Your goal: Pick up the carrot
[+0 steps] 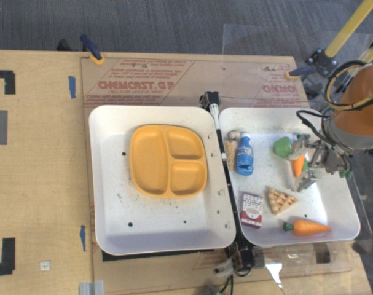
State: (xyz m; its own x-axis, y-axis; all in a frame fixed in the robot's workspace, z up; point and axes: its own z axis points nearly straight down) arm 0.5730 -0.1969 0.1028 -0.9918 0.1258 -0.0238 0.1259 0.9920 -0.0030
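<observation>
In the left white bin (106, 165) a yellow-orange plastic plate with three compartments (168, 160) lies flat near the middle. Across the divider, in the right white bin (343, 214), a blue plastic bottle (244, 155) lies near the left wall, with a small red and white carton (252, 209) below it and a tan waffle-patterned wedge (281, 200) just beside that carton. A green rounded toy (284, 146) sits further right. An orange plastic carrot with a green top (305, 227) lies on its side near the front wall. Above it the two-finger gripper (304, 169) hangs over the bin's right part, an orange piece between its fingers; whether they clamp it I cannot tell.
</observation>
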